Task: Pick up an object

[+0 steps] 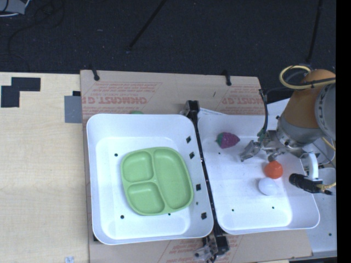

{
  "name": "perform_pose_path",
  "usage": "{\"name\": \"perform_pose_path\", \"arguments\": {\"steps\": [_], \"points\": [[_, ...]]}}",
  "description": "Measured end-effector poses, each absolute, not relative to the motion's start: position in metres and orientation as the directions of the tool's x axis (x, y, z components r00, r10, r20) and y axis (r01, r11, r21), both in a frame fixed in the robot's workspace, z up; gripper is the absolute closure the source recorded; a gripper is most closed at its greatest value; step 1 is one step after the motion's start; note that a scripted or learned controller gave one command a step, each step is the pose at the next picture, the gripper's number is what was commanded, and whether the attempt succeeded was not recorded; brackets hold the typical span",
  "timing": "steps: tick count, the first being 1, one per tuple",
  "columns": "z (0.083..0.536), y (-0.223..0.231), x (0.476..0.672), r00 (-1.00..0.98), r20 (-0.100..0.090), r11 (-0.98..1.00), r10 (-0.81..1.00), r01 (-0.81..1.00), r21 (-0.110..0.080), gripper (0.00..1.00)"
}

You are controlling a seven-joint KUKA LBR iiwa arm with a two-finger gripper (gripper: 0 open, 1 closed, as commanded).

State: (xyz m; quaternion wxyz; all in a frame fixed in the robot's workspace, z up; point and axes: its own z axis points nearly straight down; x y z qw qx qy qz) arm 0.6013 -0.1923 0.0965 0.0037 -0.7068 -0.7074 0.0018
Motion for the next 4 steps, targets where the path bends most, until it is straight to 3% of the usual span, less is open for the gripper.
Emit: {"name": "perform_pose_path", "arguments": {"steps": [1,4], "points": [[0.110,-0.193,0.603,-0.001,0.001,0.001,1.000,1.000,-0.004,1.00],[0.247,-0.185,0.609,-0.002,-0.001,0.002,1.000,1.000,0.002,1.00]]}}
